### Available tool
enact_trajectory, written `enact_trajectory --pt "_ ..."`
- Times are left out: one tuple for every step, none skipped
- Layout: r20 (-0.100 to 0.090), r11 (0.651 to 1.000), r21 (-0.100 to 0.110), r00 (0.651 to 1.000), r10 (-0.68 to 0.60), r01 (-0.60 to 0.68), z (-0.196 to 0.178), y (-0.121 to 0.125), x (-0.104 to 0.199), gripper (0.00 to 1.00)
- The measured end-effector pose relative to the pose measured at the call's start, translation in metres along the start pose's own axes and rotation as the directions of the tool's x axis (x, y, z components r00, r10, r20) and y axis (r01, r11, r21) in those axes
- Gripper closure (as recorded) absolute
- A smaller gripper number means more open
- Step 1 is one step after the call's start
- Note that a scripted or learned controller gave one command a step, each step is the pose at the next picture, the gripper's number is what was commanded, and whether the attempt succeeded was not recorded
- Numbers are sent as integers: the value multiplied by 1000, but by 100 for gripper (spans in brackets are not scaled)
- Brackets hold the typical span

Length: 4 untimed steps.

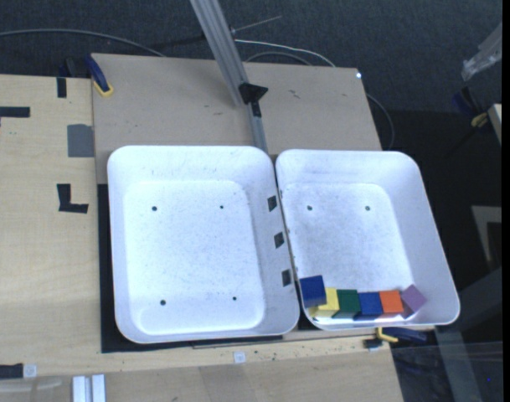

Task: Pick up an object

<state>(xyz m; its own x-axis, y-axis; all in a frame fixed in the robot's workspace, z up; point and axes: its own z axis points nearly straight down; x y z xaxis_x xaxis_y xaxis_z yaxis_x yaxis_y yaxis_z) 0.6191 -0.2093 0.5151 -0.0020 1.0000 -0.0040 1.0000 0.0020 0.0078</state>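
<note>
Shape: a pale grey angular part (484, 54), up and to the right of the right bin (422, 178) (too blurred to tell which piece of the arm it is)
Colour: light grey, slightly glossy
Markings: too blurred to read

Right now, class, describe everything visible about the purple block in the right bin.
The purple block is a small, matte-looking cube lying tilted at the near right corner of the right bin, against its white wall. It ends a row of blocks, and its neighbour is the orange block, which it seems to touch.
</note>
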Motion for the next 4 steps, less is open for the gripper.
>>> enact_trajectory --pt "-4 1000 8 1000 2 -2 7 -61 12 0" --pt "-5 1000 17 1000 -1 1 194 -17 65 0" --pt "-1 1000 -1 1000 -1 1 42 42 51 0" --pt "-5 1000 19 1000 4 -4 156 -44 48 0"
